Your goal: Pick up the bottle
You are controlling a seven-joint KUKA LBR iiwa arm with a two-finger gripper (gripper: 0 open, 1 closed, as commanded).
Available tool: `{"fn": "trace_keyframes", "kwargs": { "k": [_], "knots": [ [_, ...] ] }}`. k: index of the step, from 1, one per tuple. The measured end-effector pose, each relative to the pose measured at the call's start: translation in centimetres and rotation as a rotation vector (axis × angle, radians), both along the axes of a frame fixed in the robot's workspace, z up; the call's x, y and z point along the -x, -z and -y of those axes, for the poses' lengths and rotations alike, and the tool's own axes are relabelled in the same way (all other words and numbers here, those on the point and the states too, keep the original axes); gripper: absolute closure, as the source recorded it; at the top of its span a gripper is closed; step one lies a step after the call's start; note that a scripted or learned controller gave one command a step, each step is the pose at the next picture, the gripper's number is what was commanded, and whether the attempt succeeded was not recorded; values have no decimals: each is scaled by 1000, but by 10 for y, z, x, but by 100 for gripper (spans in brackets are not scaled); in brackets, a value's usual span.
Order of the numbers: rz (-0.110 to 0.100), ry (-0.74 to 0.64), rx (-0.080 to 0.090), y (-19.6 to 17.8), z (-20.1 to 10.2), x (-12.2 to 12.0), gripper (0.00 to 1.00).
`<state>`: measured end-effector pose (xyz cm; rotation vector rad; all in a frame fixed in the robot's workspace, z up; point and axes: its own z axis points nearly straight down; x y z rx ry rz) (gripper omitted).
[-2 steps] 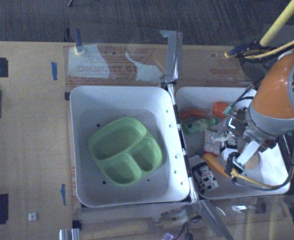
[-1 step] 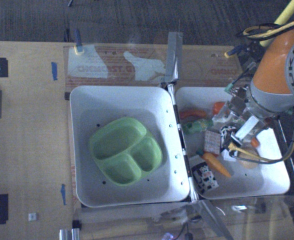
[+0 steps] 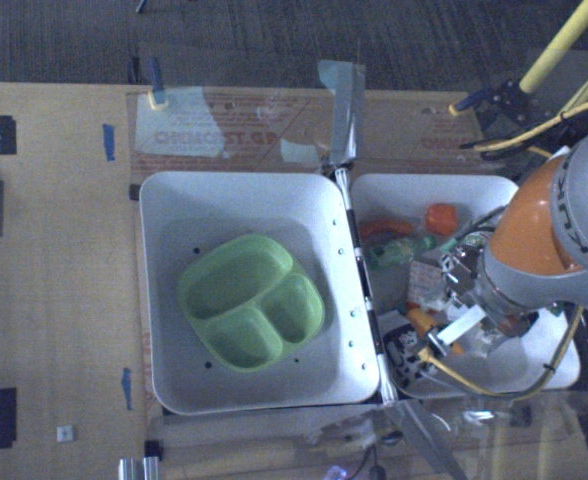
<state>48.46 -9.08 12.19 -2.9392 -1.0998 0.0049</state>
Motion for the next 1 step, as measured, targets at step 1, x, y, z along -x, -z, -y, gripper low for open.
{"fn": "trace_keyframes", "kwargs": {
  "k": [1],
  "knots": [
    [3,147,1,37,77,5,0]
  ]
}}
